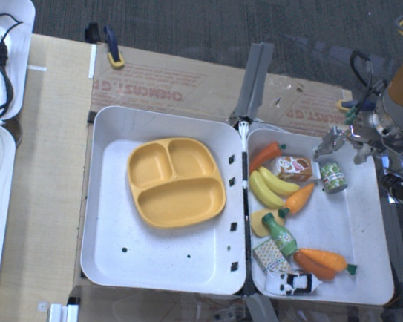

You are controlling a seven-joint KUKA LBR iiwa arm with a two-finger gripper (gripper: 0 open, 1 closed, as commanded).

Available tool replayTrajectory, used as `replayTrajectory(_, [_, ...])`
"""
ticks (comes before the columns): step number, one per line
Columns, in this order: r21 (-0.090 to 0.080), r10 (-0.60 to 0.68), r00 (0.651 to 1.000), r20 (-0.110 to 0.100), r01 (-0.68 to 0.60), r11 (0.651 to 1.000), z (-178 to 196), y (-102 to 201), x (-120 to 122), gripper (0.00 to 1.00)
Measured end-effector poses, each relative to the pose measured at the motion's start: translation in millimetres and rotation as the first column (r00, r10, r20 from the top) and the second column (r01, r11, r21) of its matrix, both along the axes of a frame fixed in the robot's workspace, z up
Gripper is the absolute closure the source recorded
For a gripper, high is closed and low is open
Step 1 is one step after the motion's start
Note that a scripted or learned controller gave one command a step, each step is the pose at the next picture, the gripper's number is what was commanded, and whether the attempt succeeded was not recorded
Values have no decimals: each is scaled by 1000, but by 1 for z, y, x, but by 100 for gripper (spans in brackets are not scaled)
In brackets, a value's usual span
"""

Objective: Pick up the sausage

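The sausage [265,156] is a reddish-orange stick lying at a slant in the back left corner of the right bin [369,242], beside the bin's left wall. My gripper [345,146] hangs over the back of that bin, to the right of the sausage and well apart from it. Its two metal fingers [330,143] stand spread, so it is open with nothing between them. A green can [332,178] lies just below the gripper.
Right of the sausage lie a snack packet [294,167], bananas [272,187], a carrot [299,197], a green bottle [280,235], another carrot [324,262] and small cartons [283,270]. The left bin [100,239] holds a yellow divided plate [176,181].
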State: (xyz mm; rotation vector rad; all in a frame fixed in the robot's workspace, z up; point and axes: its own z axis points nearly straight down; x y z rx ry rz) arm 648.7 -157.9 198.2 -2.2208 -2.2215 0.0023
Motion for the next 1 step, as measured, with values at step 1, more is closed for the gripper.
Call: replayTrajectory(1, [-7, 97, 995, 24, -97, 995, -83, 47, 16, 0])
